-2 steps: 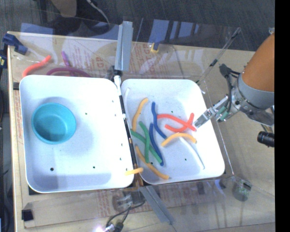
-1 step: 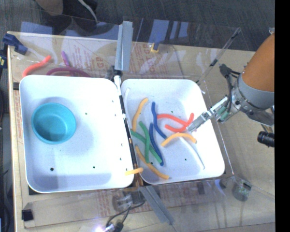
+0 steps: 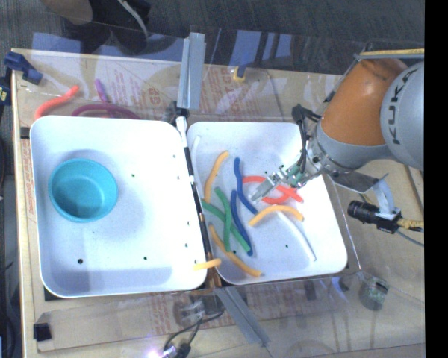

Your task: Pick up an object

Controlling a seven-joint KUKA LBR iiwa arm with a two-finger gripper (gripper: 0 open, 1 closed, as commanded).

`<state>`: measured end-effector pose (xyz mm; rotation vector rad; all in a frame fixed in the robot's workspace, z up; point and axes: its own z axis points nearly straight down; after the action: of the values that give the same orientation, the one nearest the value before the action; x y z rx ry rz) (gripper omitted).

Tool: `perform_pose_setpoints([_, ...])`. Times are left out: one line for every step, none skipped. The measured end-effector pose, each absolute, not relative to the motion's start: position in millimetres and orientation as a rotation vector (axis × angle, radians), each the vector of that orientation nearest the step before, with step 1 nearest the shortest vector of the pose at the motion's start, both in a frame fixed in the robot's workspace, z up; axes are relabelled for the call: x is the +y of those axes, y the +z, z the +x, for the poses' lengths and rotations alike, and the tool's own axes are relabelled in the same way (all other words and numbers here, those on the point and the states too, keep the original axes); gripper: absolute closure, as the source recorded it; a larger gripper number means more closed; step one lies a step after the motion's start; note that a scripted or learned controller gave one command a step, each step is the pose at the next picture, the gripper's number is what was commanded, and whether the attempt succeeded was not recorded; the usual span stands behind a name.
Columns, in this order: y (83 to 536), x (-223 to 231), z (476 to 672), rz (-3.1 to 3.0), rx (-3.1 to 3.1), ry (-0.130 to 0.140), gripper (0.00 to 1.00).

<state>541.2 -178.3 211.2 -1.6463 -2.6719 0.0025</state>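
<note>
The tool [image 3: 267, 189] is low over the red strip [image 3: 284, 194], at three o'clock in the right bin [image 3: 325, 200]; I cannot tell its state. The strip looks soft, light and bendy; grab its middle.

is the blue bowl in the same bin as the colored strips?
No. The blue bowl sits in the left bin, while the colored strips lie in the right bin.

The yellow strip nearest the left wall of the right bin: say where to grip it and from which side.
Grip the yellow strip around its middle, coming straight down from above. It lies flat and slim, running lengthwise up the bin floor, with bare white floor on both long sides there; its lower end nears the green strips.
</note>
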Motion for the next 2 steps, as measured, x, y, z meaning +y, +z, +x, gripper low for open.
perform_pose_setpoints([137.9,-209.7,566.3,-1.642,-2.672,0.003,0.00])
perform_pose_setpoints([95.6,-211.6,593.2,-1.694,-2.654,-0.001,0.00])
